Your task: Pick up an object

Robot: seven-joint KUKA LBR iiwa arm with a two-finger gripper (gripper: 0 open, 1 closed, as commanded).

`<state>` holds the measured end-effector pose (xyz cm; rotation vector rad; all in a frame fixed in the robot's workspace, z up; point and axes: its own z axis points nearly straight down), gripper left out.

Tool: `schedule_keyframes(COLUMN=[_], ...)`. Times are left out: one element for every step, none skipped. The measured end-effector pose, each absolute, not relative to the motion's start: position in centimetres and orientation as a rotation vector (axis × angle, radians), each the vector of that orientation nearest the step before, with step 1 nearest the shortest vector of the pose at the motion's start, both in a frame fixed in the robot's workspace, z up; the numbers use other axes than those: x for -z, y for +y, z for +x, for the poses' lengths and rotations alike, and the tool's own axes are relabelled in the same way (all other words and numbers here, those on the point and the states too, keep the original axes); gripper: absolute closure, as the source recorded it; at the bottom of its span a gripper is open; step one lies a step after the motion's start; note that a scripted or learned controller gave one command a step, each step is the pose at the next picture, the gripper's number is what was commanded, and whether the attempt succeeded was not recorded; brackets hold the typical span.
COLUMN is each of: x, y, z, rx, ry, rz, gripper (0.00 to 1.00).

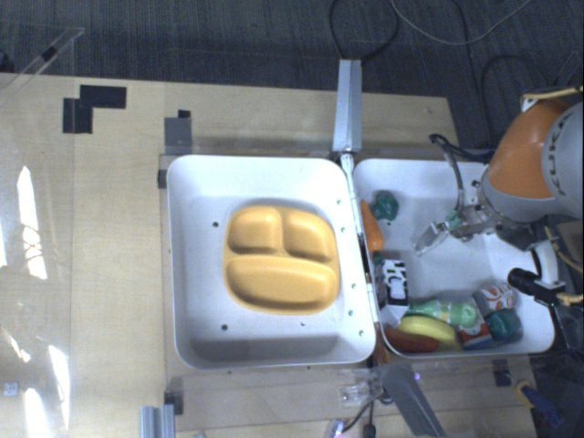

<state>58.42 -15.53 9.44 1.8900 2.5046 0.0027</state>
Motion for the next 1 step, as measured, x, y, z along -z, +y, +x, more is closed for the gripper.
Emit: schedule_keyframes(x=[-8.96], y=[-20.76], z=[52.59], rx=[-0.002], ry=[2.746], rz=[1.505], gripper=[0.0])
